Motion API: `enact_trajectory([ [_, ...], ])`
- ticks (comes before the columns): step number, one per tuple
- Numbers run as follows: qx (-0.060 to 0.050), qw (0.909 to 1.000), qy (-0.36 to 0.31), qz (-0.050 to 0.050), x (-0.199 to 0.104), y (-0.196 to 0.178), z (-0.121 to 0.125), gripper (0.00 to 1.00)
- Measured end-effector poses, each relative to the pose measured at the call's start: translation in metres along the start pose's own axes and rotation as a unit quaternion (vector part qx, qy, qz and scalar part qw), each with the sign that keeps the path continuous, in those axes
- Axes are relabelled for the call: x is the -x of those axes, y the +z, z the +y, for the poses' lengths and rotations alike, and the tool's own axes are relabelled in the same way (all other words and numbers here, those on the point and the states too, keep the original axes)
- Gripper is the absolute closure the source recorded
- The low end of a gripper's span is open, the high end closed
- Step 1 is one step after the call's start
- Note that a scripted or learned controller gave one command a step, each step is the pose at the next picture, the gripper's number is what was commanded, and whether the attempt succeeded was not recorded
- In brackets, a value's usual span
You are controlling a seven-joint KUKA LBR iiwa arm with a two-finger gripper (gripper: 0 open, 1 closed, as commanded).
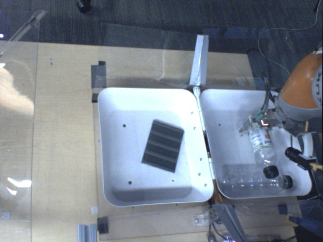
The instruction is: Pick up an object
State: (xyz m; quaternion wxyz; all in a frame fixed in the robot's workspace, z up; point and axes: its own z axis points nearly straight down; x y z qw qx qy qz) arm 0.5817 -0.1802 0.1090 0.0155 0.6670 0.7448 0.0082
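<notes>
A dark grey ribbed rectangular pad (162, 145) lies tilted in the middle of the left bin (116, 105). In the right bin (227, 105) a clear plastic bottle (262, 144) lies with its black cap (271, 172) toward the front. A second clear bottle (250, 179) lies along the front wall, its black cap (286, 181) to the right. My gripper (260, 121) is low over the right bin, at the far end of the first bottle. The arm's orange band (301, 84) sits above it at the right edge.
A metal divider post (199, 62) stands behind the seam between the two bins. Clear panels lie on the wooden bench (55, 150) at the left. Black cabling and a bracket (299, 159) hang off the wrist by the right bin's right wall.
</notes>
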Motion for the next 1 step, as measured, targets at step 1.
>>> enact_trajectory([
  [1,-0.012,0.9999,0.005,0.005,-0.0620,-0.0862,0.0314,1.00],
])
